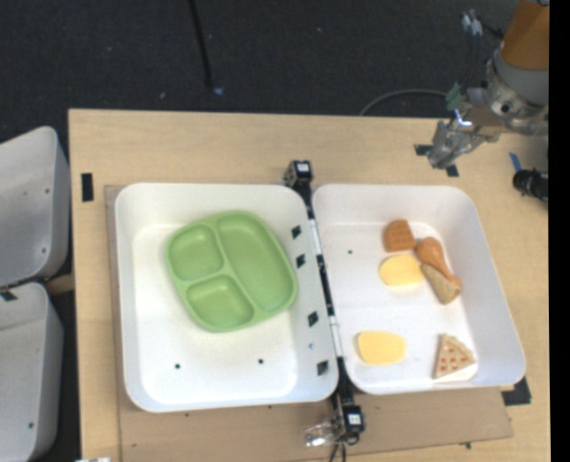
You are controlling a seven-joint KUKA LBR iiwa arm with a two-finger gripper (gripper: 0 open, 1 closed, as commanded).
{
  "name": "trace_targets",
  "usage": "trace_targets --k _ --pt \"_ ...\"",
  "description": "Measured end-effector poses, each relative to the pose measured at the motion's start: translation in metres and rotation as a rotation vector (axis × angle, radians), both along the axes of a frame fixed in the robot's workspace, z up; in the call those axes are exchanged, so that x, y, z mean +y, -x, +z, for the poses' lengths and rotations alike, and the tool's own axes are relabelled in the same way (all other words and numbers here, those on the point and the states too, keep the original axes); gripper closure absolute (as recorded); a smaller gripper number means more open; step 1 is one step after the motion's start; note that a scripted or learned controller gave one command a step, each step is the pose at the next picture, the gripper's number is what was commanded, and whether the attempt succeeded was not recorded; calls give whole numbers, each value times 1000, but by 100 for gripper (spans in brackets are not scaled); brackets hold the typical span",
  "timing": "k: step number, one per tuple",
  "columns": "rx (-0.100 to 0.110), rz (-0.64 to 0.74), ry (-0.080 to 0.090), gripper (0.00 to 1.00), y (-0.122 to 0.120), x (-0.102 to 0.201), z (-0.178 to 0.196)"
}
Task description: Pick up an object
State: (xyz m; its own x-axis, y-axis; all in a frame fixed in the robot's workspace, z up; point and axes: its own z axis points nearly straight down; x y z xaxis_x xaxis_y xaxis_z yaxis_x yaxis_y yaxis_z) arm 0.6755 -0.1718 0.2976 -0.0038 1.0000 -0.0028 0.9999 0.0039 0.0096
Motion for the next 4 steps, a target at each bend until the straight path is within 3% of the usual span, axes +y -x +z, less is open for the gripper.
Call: trace_targets --k 1,4 --pt "6 1 1 100 0 -1 3" --pt "10 0 -2 100 71 118 -5"
